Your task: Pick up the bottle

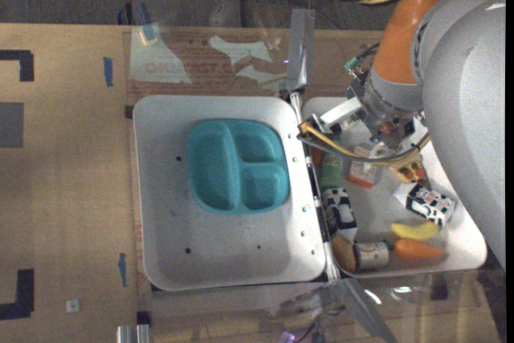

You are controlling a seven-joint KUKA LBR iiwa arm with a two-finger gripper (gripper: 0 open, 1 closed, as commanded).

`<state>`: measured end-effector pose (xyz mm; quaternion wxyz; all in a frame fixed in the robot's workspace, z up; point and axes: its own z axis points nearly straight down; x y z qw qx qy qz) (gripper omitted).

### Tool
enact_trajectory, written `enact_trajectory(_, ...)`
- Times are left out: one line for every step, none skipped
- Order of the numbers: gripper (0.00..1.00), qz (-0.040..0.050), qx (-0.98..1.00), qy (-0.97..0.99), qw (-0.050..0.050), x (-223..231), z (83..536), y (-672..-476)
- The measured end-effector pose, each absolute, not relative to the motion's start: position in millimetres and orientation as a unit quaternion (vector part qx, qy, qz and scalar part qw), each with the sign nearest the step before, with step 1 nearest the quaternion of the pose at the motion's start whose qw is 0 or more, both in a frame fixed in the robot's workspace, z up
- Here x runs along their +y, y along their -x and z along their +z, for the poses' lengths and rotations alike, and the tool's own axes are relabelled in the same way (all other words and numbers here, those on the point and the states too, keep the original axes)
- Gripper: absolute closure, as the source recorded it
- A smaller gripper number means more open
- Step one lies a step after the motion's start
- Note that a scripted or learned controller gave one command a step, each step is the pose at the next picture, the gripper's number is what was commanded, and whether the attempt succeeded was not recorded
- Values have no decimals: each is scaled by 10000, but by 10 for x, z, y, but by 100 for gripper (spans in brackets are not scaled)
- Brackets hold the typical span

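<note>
Arm over right bin; bottle not yet secured.
Nearest in the right bin point(474, 249) lie a carrot point(418, 250) and banana point(414, 230); beyond them, by the bin's left wall, what appears to be the green bottle point(332, 168). Advise a vertical descent centred on it. The pincer point(377, 142) hangs beside it; its state cannot be told.

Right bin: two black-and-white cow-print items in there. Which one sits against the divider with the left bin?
The cow-print item at the right bin's left wall, just below the green bottle. The other cow-print item lies toward the right side, above the banana.
</note>
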<state>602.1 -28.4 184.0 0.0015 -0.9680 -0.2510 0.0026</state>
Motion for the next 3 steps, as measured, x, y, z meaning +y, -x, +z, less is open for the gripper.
enact_trajectory(0,7,-2446,9696,3,-438,1844,-6256)
enact_trajectory(0,4,-2028,9792,5,-1155,929,-6099)
enact_trajectory(0,41,-2552,9669,26,-1220,878,-6556)
